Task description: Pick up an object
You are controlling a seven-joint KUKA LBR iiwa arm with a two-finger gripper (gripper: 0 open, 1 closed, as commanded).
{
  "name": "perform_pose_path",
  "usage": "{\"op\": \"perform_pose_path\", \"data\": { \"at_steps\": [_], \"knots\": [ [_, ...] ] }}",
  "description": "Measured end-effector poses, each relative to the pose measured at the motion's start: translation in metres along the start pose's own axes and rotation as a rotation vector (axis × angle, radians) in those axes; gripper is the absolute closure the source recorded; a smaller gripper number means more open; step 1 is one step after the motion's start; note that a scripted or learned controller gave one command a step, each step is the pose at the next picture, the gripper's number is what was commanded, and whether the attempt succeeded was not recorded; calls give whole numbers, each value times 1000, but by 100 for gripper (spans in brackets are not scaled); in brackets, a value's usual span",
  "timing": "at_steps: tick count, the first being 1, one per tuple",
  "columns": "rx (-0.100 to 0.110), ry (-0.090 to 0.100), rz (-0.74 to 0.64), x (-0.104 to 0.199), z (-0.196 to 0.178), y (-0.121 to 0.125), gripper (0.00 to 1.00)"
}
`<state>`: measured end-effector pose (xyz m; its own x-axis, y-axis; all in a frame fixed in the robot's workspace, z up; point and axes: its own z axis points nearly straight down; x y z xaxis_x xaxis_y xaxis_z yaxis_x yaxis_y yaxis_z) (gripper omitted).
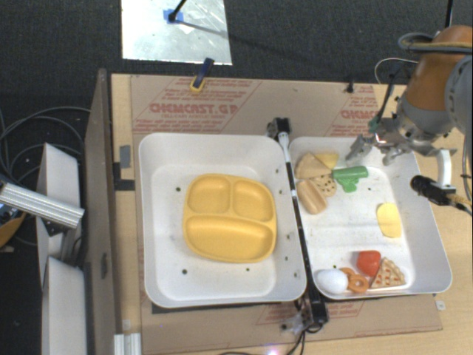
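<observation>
Where food toys (347,220) lie, right bin (436,254).

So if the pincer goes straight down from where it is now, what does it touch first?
Probably the bare floor of the right shallow white bin at its far edge, since the pincer hangs just right of the green plastic toy vegetable. Depth is unclear from this single view.
</observation>
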<state>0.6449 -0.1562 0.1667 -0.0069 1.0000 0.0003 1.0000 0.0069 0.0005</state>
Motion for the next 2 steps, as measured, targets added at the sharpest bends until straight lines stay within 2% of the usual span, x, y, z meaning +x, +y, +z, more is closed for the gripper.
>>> {"op": "perform_pose_path", "data": {
  "at_steps": [1,2],
  "knots": [
    [2,0,-1,50,75,-5,0],
    [44,-13,5,60,77,17,0]
  ]
}}
